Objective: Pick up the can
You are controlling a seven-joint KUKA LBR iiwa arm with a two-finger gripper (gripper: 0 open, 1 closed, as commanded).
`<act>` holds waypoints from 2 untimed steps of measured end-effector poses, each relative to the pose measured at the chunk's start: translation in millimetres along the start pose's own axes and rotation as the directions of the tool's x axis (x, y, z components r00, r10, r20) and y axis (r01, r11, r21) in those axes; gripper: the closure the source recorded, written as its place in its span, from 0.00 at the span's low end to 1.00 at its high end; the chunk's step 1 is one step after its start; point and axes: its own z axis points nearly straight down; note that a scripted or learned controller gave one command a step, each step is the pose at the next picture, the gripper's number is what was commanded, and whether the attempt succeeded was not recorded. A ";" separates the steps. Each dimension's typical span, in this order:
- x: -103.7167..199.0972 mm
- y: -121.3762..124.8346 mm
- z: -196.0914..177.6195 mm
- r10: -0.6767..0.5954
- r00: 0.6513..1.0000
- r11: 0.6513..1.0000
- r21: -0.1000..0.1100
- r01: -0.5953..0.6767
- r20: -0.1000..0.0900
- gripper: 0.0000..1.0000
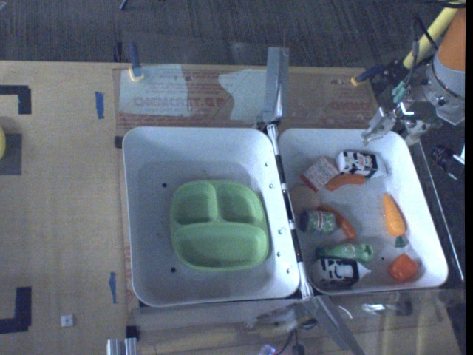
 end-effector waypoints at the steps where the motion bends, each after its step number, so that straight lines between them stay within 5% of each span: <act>1: 31.7 -30.0 159.6 0.108 0.994 0.994 0.000 -0.108 0.000 0.00; 2: 41.4 -117.6 194.2 0.177 0.984 0.984 -0.003 -0.177 -0.001 0.00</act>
